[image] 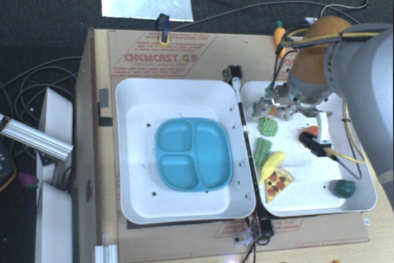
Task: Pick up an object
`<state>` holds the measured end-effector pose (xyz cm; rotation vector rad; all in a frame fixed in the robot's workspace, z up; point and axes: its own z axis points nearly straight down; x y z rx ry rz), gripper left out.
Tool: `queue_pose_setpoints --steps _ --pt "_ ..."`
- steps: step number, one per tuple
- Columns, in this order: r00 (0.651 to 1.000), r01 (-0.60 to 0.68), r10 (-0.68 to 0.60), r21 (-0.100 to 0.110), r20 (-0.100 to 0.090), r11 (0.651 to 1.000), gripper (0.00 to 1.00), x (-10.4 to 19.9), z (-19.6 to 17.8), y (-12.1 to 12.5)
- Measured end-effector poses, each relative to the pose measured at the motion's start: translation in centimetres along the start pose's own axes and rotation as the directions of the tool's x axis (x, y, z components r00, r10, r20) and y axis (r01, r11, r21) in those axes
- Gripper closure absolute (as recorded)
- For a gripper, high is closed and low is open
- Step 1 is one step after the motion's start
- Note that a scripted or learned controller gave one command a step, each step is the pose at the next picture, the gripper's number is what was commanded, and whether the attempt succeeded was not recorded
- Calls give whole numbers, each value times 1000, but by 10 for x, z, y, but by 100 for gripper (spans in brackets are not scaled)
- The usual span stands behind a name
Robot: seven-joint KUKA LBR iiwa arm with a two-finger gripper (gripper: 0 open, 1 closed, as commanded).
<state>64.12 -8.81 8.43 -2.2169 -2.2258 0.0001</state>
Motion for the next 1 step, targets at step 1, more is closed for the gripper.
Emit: queue_pose_setpoints --steps 1 --pt "1000 0 0 0 0 1000 0 -4 0 12"
